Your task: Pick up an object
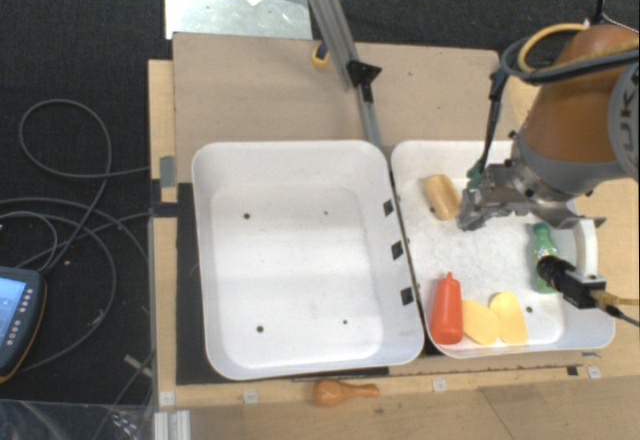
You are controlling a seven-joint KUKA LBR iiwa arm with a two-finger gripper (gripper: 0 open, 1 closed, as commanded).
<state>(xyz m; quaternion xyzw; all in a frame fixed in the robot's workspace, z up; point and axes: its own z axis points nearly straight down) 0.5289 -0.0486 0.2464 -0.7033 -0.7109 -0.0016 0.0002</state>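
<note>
Camera view, looking down at a slant, puts my claw (474,218) low over the right bin (500,348), just beside a tan bread-like piece (440,196) near that bin's back left corner. I cannot tell from here whether my fingers are wide or narrow; the dark metal of the wrist blurs them together, and nothing shows between them, so I claim no hold.

By my reckoning I am in the approach step, lined up close to a target but with no grasp made. The tan piece is the nearest candidate, sitting just to the left of my claw and apart from everything else, which makes it the easiest pick. The next move, as I judge it, calls for shifting slightly left so the piece sits between the fingers, dropping to the bin floor, closing, and then lifting straight up to check that it comes along.

Counting what lies around: two white bins, the left bin (215,258) beside the right one. In the right bin I count one tan piece, one red bottle (446,309) at the front, two yellow pieces (494,320) lying touching each other just beside the bottle, and one green thing (543,243) near the right wall, partly behind my arm. One tan pear-shaped thing (340,391) lies on the bench in front of the bins
</note>
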